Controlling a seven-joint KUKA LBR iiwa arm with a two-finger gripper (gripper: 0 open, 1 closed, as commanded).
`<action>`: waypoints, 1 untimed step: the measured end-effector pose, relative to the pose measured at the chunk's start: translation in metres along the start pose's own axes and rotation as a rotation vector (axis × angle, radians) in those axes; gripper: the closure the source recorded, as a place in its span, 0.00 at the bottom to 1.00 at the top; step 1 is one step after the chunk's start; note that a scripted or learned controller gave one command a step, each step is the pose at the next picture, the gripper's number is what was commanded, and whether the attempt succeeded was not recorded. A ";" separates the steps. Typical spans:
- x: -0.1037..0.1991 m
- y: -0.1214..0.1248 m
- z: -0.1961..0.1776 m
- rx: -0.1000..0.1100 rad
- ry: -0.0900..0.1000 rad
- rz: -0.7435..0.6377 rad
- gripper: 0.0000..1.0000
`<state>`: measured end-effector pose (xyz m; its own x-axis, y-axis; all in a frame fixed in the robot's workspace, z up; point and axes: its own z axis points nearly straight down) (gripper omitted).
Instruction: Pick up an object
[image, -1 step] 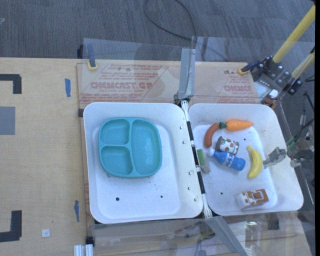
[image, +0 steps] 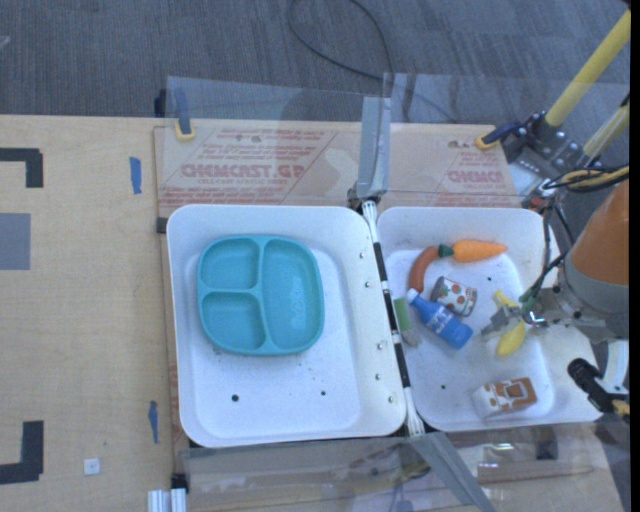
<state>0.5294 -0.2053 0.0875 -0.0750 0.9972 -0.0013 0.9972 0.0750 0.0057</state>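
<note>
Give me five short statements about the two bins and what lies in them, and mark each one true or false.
1. The teal divided plate lies in the left bin. True.
2. The toy carrot lies on the plate. False: it lies in the right bin, near its far edge.
3. The blue bottle stands upright. False: it lies on its side.
4. The gripper is over the right bin, beside a yellow object. True.
5. The plate has three compartments. True.
</note>
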 end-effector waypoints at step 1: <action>-0.002 0.000 -0.011 -0.004 -0.001 0.004 1.00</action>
<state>0.5298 -0.2070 0.0981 -0.0714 0.9974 -0.0022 0.9974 0.0714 0.0093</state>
